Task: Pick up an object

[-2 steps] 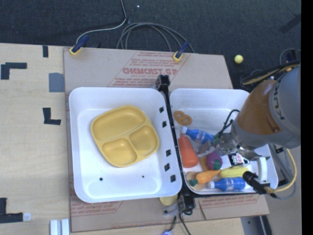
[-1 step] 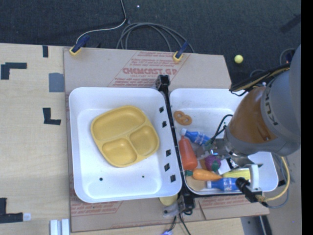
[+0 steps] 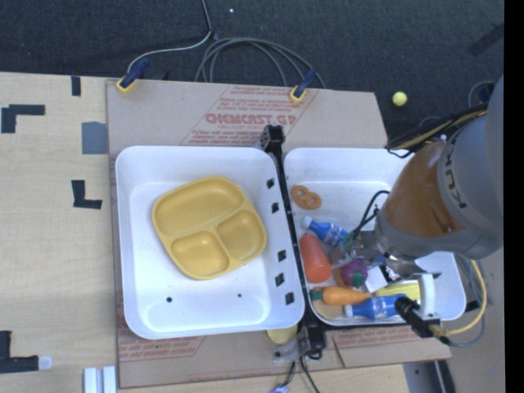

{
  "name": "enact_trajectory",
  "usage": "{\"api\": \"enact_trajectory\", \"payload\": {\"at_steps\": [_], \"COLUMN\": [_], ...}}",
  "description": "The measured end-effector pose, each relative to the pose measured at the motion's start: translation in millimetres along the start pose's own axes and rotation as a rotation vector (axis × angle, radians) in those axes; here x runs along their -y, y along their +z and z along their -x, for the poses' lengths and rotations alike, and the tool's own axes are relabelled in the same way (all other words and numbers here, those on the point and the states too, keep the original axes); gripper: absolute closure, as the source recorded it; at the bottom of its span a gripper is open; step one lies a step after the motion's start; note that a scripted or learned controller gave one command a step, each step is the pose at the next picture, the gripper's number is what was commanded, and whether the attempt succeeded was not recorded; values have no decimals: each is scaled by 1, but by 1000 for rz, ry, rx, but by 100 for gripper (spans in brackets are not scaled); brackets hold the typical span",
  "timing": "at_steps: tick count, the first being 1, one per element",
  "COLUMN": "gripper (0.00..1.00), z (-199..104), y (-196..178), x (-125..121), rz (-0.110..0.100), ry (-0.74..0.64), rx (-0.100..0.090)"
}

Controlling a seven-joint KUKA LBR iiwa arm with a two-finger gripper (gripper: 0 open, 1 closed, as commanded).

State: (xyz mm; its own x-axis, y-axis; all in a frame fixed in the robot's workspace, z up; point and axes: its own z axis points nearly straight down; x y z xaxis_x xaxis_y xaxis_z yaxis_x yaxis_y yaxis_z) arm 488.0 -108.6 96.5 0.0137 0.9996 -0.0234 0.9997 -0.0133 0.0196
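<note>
Arm (image 3: 446, 191) comes in from the right, leaning over the right bin (image 3: 344, 164). Claw (image 3: 366, 262) sits low in the bin's near half, down among the clutter. Can't tell how wide it's open or whether anything's in it: wrist and arm body cover it from above, and the fingers blur into the items around them.

Pickable stuff is all in the right bin, packed near the divider w/ the left bin:
- red-orange item (image 3: 315, 257), just left of the claw
- blue bottle (image 3: 327, 232), above that, tilted
- purple/green bit (image 3: 354, 270), right at the claw; touching or not, can't tell
- carrot (image 3: 344, 296) lying flat along the near wall
- blue tube (image 3: 378, 306) beside the carrot
- yellow piece (image 3: 403, 288) just above the tube
- small pretzel shape (image 3: 305, 196), apart from the rest, toward the far side

Left bin (image 3: 131, 219): yellow divided plate (image 3: 210, 227), flat, roughly mid-bin.
</note>
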Motion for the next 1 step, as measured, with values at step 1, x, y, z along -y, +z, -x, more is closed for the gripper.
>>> {"api": "enact_trajectory", "payload": {"at_steps": [1], "gripper": [100], "z": [-39], "y": [-93], "x": [-20], "rz": [-11], "ry": [-17], "rx": [-21]}}
